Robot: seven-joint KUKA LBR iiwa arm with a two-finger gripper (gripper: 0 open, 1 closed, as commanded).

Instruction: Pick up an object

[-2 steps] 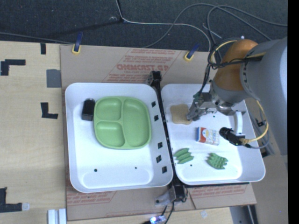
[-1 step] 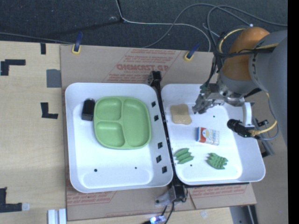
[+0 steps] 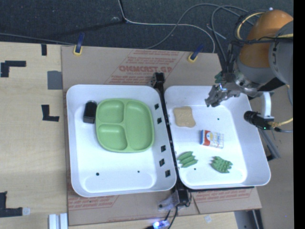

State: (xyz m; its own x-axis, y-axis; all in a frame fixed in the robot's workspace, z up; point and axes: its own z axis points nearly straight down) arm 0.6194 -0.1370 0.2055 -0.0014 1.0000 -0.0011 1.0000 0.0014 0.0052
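The right bin (image 3: pixel 238 128) holds a tan slice of toast (image 3: pixel 184 117), a small red and white carton (image 3: pixel 211 139), a green pea pod (image 3: pixel 187 159) and a green leafy piece (image 3: pixel 221 164). My gripper (image 3: pixel 213 99) hangs over the far part of this bin, to the right of the toast and beyond the carton. Nothing shows between its tips. The arm's grey body and orange band rise behind it at the upper right.
The left bin (image 3: pixel 81 166) carries a green divided plate (image 3: pixel 125 125) and a small black block (image 3: pixel 89 111) beside it. Black clips run along the seam between the bins. Cables loop over the dark floor behind the bench.
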